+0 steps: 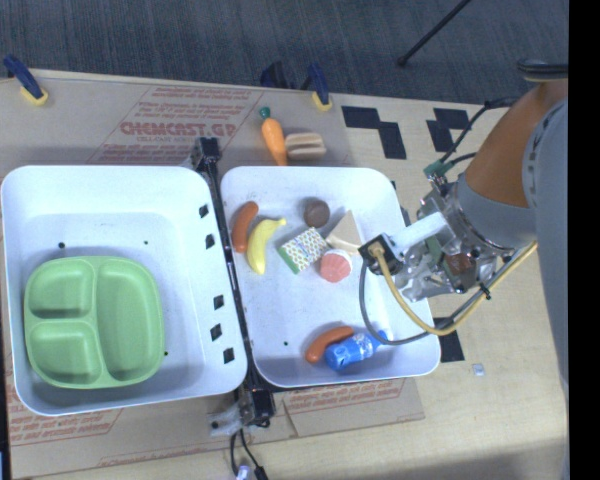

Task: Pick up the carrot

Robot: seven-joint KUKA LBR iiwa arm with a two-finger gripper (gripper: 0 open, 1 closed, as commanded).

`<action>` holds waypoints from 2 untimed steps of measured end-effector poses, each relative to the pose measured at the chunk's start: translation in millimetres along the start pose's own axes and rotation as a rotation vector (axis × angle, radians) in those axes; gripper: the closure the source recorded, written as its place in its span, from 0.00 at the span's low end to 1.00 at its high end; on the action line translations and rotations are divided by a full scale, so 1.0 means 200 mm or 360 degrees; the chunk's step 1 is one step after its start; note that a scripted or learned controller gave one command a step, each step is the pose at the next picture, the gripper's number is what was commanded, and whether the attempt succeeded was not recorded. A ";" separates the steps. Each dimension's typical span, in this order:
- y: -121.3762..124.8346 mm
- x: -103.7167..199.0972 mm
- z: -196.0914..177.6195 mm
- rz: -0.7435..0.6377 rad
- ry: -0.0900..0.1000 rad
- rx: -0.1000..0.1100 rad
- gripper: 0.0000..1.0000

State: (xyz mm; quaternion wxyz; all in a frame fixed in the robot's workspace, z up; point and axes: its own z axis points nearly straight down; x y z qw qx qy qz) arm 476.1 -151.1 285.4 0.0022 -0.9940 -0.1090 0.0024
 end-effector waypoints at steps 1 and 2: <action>-0.28 0.06 -0.31 0.0016 0.0003 -0.0003 1.00; -0.40 0.09 -0.08 0.0018 0.0000 -0.0001 1.00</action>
